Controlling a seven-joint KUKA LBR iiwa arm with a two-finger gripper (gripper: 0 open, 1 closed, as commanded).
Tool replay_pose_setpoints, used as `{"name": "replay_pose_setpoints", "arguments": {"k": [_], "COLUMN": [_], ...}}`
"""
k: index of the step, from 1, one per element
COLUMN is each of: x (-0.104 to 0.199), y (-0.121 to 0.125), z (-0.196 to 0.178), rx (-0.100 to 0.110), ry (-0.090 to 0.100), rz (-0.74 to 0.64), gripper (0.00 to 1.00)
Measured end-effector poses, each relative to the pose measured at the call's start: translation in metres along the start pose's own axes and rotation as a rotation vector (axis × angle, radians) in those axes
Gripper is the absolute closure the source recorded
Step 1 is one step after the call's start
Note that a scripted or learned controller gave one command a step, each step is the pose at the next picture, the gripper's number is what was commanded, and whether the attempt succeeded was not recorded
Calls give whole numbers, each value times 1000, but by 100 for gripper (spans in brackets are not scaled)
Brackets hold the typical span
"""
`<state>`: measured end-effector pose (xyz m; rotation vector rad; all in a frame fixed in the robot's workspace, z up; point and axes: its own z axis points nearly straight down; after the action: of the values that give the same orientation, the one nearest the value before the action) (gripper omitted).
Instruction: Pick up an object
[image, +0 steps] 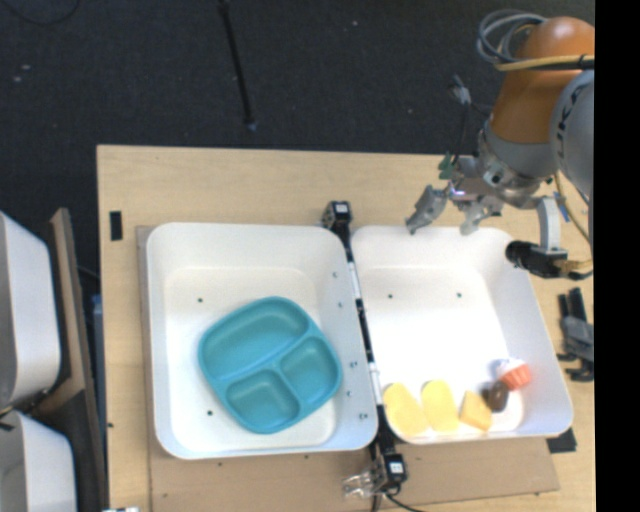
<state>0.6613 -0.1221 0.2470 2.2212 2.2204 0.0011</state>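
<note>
My gripper (446, 219) hangs above the far edge of the right bin (440, 300), its two grey fingers spread apart with nothing between them. Along that bin's near edge lie two pale yellow oval pieces (420, 405), a yellow wedge (475, 410), a small dark brown object (496, 397) and an orange and white item (514, 375). All of these sit far from the gripper, toward the front right corner. The left bin (170, 300) holds a teal divided plate (268, 363).
A black clamp (338, 213) sits at the far end of the divider between the bins. Dark cables and fittings (575, 320) lie on the bench right of the right bin. White furniture (25, 310) stands at the left.
</note>
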Motion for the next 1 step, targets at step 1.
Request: {"name": "replay_pose_setpoints", "arguments": {"k": [1], "x": [0], "y": [0], "z": [-11], "rx": [-1], "ry": [0], "rz": [0], "gripper": [100]}}
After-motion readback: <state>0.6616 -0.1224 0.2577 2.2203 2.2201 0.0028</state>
